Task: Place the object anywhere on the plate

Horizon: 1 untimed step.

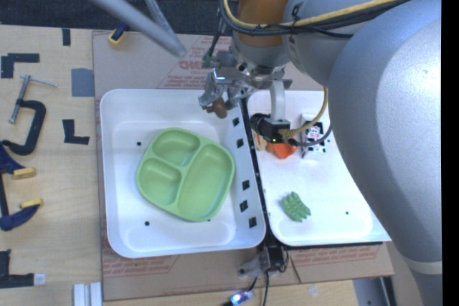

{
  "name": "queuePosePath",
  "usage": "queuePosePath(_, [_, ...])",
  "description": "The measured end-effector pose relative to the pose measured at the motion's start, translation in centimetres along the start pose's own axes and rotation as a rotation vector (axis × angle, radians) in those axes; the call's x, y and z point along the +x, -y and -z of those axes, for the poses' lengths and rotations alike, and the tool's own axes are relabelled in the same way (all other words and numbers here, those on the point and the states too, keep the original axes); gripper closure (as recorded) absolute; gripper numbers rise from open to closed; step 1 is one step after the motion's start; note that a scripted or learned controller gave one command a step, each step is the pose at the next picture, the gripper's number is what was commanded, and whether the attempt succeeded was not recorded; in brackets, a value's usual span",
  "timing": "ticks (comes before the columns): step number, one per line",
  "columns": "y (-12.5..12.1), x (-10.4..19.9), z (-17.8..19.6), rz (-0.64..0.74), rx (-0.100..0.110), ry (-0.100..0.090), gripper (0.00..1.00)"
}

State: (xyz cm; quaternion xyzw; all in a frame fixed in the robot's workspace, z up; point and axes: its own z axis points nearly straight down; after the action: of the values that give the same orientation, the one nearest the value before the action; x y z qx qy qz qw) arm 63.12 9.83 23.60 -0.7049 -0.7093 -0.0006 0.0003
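My one camera sits fixed above the bench [57, 175], looking down at a slant on both bins, left [115, 154] and right [337, 211]. My arm [373, 68] enters from the right, close under the lens, looming large.

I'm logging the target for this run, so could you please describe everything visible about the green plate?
The green plate is a pale green, smooth, plastic-looking tray with rounded corners and three compartments: two smaller ones on its left side and one larger one on its right. It lies flat, turned at an angle, on the floor of the left white bin. Nothing rests on it, and the gripper hangs above the bin's far edge, apart from it.
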Motion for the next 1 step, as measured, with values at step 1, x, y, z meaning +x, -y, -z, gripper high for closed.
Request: queuePosePath(1, [-2.6,4.7,-1.0,-0.002,0.001,0.002,1.0])
